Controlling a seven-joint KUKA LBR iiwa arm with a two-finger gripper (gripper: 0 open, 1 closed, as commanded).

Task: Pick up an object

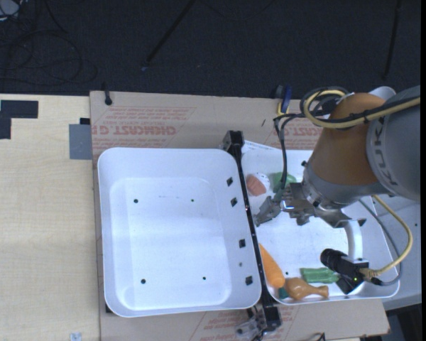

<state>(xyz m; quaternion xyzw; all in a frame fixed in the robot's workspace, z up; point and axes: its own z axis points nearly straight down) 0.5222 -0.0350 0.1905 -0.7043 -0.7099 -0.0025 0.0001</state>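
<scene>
My gripper (pixel 271 209) hangs low over the left part of the right bin (pixel 383 290), below the arm's orange band. A salmon-pink object (pixel 255 185) lies just above and left of it, close to the bin's left wall. A green object (pixel 280 180) sits beside that one, partly hidden by the arm's cables. Toward the front of the bin lie an orange carrot-like piece (pixel 271 265), a green bar (pixel 319 275) and a tan piece (pixel 305 288). I see nothing held in the gripper.
The left bin (pixel 110 190) stands next to the right one, with a black divider (pixel 245 219) between them. The grey arm and its cables cover the right bin's back right. A black fitting (pixel 341 264) on the arm hangs over the front right corner.
</scene>
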